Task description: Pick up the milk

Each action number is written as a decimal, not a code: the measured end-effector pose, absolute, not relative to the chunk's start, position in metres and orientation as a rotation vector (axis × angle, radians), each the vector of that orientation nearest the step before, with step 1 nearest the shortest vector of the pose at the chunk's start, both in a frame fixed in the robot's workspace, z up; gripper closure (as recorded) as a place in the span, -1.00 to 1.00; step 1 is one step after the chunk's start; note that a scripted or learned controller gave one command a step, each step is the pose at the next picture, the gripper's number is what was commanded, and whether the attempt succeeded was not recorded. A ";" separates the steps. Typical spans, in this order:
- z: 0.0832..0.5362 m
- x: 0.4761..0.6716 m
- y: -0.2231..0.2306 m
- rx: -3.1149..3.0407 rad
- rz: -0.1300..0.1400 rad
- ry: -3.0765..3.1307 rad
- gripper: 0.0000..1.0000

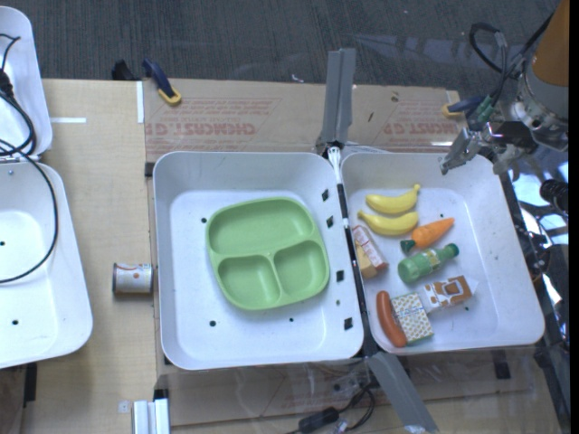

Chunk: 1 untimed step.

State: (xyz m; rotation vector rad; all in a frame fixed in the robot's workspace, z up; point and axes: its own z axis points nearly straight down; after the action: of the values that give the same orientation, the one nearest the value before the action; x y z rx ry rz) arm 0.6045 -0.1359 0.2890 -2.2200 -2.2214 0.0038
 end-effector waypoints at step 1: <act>0.166 0.541 -0.181 -2.239 0.003 -2.200 -1.00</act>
State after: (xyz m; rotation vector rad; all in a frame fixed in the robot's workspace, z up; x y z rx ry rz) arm 0.5410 -0.1807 0.1665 -2.2394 -2.1996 0.0035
